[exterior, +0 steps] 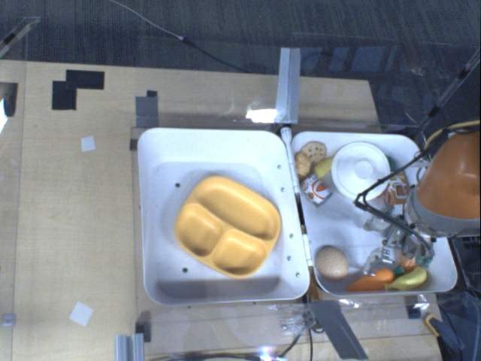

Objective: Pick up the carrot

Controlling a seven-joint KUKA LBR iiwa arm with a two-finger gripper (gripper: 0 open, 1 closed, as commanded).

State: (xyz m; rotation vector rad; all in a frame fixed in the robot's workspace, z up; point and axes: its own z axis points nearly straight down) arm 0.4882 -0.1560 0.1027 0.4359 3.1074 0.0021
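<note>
Near the right bin's (353, 290) front edge, our fingers (388, 256) hang just above the carrot (370, 281); we cannot tell their spread. It lies beside a banana (409, 279). We judge it light, stiff, smooth: grip across its thick middle.

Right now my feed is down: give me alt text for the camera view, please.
The gripper hangs low in the right bin, just above the carrot lying by the near wall beside a banana. The left bin holds a yellow divided tray.
</note>
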